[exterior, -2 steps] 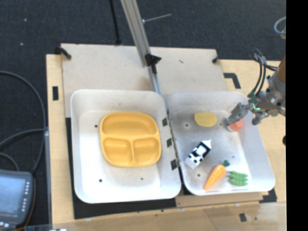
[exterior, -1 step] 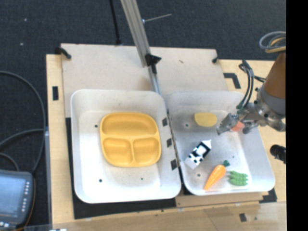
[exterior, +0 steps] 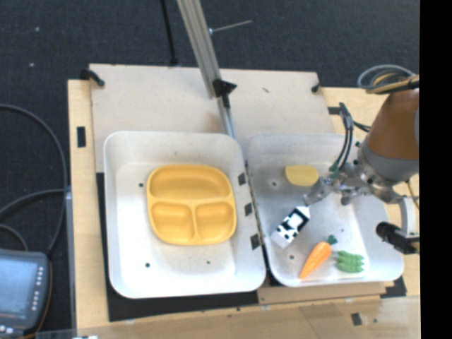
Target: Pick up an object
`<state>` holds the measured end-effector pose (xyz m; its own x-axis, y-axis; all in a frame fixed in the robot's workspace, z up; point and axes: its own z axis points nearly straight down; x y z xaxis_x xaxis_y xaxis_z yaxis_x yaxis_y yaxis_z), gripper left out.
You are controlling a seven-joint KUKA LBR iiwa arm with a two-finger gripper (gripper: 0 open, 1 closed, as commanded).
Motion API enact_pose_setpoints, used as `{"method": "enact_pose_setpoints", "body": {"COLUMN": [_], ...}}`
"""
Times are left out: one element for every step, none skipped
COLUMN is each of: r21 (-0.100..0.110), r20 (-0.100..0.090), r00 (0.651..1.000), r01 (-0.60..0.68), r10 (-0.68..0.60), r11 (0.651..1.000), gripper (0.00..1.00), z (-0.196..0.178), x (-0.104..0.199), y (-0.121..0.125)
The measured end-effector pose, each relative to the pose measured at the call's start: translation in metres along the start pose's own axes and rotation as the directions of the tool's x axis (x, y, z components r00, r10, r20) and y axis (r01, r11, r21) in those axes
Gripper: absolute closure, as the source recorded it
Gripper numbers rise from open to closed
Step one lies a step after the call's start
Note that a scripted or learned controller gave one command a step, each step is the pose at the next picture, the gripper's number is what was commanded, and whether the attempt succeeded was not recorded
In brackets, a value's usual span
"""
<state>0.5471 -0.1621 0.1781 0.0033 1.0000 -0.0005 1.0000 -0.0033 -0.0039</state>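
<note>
Nearest the camera, at the right bin's (exterior: pixel 374 272) front edge: orange toy carrot (exterior: pixel 316 258), tilted, tip pointing down-left, with a green leafy piece (exterior: pixel 350 262) just beside it on the right. Slightly farther back, a black-and-white patterned small carton (exterior: pixel 291 227) lying at a slant near that bin's left wall. Farther back still, a flat yellow rounded piece (exterior: pixel 301 175) near the bin's rear middle, apart from the carton.

Left bin (exterior: pixel 127 260): one yellow divided plate (exterior: pixel 191 203), three compartments, seated roughly centre, upright, nothing seen in its compartments.

Arm entering from the right, orange band (exterior: pixel 395 129) visible above the grey wrist. Claw (exterior: pixel 330 188) poised over the right bin's rear half, just right of the yellow rounded piece, well apart from the carrot. Finger spacing not resolvable; cannot tell how far open. Nothing seen between the fingers.

Both bins side by side on a light wooden tabletop (exterior: pixel 81 210). Slanted metal post (exterior: pixel 201 41) rising from behind the bins, between them. Dark cables (exterior: pixel 28 196) and a grey device (exterior: pixel 21 288) on the floor at left.
</note>
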Motion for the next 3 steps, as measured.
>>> {"method": "enact_pose_setpoints", "body": {"r21": [-0.011,-0.019,-0.012], "r20": [-0.001,0.002,0.003], "r00": [1.0,1.0,1.0], "r01": [0.002,-0.002,0.006], "r10": [-0.002,0.002,-0.005], "r11": [1.0,1.0,1.0], "gripper": [0.0,1.0,1.0], "z": [0.054,0.039,-0.02], "x": [-0.002,-0.004,-0.011], "y": [-0.005,-0.002,0.007]}}
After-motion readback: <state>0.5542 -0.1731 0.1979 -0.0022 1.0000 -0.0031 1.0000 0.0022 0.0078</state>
